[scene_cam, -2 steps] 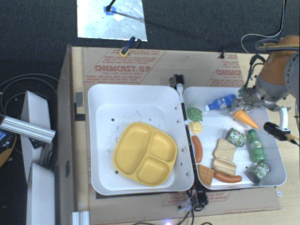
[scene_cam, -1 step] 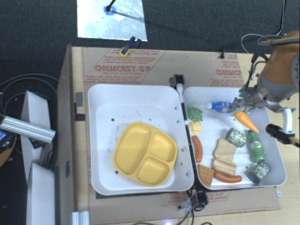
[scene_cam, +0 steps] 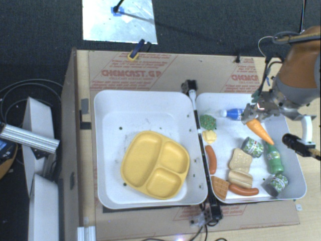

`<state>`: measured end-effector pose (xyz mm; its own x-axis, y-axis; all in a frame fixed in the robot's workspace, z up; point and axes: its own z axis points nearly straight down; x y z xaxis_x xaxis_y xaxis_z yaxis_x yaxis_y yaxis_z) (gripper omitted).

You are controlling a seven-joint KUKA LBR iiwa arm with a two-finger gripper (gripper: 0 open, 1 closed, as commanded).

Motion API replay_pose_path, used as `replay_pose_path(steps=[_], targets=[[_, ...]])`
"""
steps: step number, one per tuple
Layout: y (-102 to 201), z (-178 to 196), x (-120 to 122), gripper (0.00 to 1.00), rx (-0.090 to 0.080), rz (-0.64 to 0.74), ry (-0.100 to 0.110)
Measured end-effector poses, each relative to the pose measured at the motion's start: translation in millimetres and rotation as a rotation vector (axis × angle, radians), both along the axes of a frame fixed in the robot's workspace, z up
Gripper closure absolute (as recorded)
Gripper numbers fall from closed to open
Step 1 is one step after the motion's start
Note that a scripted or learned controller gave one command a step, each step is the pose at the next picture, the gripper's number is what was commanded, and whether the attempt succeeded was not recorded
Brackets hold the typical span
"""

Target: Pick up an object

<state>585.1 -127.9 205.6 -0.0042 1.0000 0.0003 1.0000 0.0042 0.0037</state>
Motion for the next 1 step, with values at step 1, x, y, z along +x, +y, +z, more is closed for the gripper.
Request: replay_pose_path(steps=[1], targets=[[58.9,23.9,-54.6,1.0,0.0,-0.001,0.001]])
